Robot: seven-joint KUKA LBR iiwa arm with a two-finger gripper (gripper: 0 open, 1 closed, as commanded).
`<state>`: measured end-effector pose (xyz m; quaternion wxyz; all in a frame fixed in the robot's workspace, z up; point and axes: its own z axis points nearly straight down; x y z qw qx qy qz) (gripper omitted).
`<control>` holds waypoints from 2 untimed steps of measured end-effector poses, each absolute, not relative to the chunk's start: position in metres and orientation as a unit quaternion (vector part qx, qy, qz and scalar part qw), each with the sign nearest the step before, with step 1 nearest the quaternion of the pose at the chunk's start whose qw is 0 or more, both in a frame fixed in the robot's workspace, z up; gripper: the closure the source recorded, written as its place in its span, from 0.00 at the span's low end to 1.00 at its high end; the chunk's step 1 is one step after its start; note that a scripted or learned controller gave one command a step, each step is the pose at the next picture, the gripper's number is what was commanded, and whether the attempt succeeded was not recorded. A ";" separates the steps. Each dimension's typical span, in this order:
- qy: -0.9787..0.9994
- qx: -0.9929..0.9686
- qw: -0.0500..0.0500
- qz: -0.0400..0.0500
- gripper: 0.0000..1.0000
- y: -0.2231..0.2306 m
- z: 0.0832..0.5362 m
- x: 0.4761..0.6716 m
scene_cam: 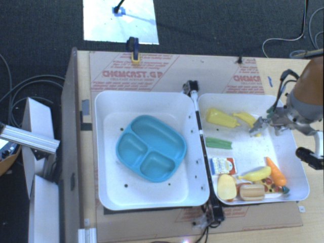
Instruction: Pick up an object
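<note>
We look down at a slant on a table that carries two shallow white bins side by side.

At the far left, off the table, lie grey cables and a white box.

The left bin holds a blue tray with three compartments, lying flat near the bin's middle.

The right bin holds a scatter of toy food. Near its top left lies a yellow piece, with a smaller yellow piece just beside it on the right. Below them, close to the wall between the bins, lies a green stick. Lower still we see a small red and white carton. Along the bottom edge sit a pale yellow slice, a tan bun-like piece, a banana and an orange carrot, all crowded together.

The arm reaches in from the right, over the bin's upper right part. Its claw points left, its tip near the smaller yellow piece. We cannot tell whether the claw is apart or together, and we see nothing held in it.
</note>
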<state>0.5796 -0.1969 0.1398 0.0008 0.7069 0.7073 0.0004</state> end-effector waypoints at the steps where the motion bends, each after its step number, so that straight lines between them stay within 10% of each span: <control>1: 0.710 0.704 0.003 0.002 0.00 -0.180 0.112 0.645; 2: 0.708 0.706 0.001 0.000 0.00 -0.181 0.084 0.639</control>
